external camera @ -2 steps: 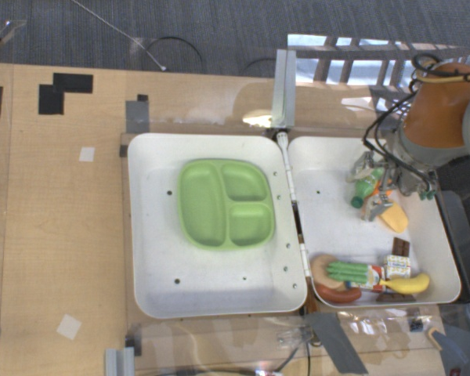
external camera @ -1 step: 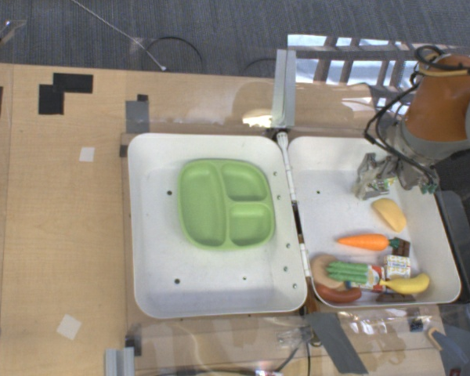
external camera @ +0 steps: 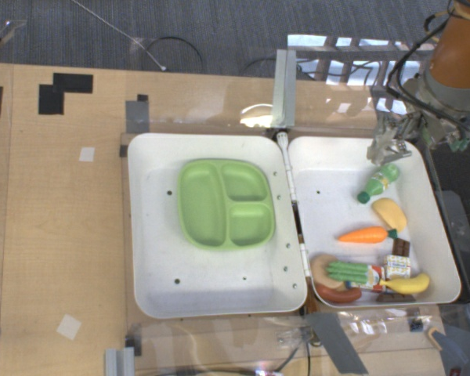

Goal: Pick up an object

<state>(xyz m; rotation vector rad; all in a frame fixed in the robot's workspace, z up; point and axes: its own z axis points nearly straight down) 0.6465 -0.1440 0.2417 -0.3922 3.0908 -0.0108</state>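
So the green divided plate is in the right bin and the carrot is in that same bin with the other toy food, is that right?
Not quite. The camera view shows the green divided plate in the left bin, alone. The carrot is in the right bin with the other toy food.

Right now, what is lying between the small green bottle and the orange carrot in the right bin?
In the camera view, a pale yellow potato-shaped toy lies between the green bottle and the orange carrot.

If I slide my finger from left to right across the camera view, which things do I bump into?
Left white bin → green divided plate → right white bin → carrot → tool.
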